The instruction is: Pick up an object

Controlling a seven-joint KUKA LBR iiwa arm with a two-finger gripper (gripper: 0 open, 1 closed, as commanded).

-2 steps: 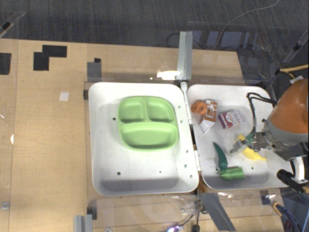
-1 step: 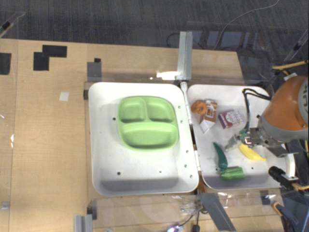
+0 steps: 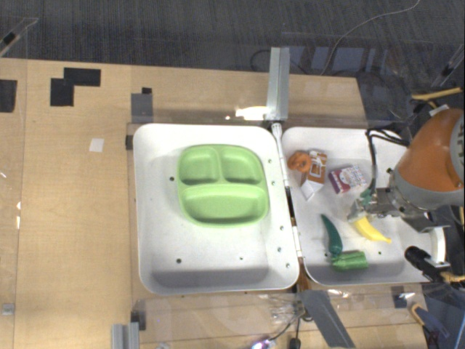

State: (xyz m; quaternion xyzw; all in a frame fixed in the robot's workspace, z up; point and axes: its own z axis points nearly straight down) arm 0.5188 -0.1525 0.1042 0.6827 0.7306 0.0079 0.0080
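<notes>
Hovering low over the right white bin (image 3: 320,271), gripper (image 3: 367,208) beside small yellow banana-shaped toy (image 3: 371,230); finger state indiscernible, nothing lifted, pick apparently pending.

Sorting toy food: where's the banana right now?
The banana lies in the right bin, just below the pincer, right of the green pepper.

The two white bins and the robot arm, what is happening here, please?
A grey and orange arm reaches in from the right, and its gripper hangs low over the right bin, just above a yellow banana. Nothing can be seen between its fingers. The same bin has a teal pepper, a green cylinder, a purple packet and an orange and brown packet. The left bin holds a green divided plate.
</notes>
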